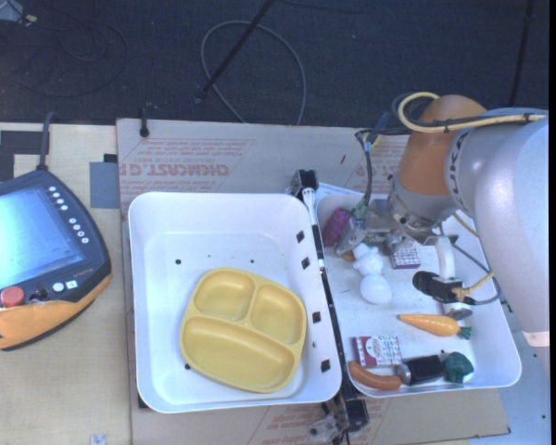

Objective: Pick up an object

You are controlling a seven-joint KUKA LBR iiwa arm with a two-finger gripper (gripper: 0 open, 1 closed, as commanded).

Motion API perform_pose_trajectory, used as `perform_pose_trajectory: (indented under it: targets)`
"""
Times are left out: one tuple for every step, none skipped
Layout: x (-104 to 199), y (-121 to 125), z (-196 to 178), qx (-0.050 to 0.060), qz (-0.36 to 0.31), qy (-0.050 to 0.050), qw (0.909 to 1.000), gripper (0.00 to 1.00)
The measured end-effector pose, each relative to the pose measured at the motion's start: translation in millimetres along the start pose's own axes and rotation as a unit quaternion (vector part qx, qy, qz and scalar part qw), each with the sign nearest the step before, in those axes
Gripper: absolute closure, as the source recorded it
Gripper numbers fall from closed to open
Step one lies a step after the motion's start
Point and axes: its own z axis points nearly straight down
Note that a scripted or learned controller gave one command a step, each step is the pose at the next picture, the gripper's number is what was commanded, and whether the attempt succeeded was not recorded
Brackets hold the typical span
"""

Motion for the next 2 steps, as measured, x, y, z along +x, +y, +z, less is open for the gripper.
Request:
perform_pose_trajectory:
  targets:
    - [1, -1, -9, 0.002, -0.001, 0.002, 1.0000, 1.00]
    - [-5, -83, -88, 0.000, 0.002, 0.000, 1.0000, 1.00]
